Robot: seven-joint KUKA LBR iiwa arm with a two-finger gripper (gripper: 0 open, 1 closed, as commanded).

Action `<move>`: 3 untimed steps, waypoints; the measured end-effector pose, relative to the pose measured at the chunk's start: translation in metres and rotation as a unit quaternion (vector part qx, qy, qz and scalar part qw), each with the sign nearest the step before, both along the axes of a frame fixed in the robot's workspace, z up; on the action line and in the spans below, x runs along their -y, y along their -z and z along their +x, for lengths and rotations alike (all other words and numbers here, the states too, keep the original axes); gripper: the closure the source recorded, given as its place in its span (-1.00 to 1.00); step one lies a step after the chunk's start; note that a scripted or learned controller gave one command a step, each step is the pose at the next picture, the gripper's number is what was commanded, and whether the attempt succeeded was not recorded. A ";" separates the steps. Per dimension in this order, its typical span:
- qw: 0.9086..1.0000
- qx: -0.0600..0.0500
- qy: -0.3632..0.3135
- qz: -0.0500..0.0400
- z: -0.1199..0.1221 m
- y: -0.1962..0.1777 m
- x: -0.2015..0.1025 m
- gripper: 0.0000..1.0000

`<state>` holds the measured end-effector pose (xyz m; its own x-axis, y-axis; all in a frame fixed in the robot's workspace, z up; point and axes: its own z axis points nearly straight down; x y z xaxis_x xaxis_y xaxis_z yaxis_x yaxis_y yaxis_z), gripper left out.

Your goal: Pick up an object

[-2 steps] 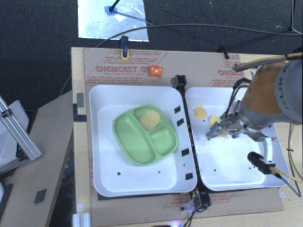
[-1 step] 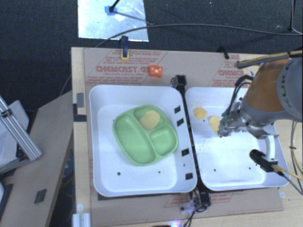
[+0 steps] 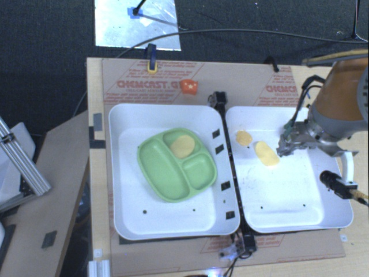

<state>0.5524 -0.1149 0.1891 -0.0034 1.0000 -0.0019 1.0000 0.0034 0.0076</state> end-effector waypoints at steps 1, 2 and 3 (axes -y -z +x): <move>1.000 -0.002 0.000 0.001 0.001 -0.020 0.000 1.00; 1.000 -0.003 -0.004 0.002 -0.006 -0.028 -0.061 1.00; 1.000 -0.004 -0.004 0.002 -0.019 -0.027 -0.124 1.00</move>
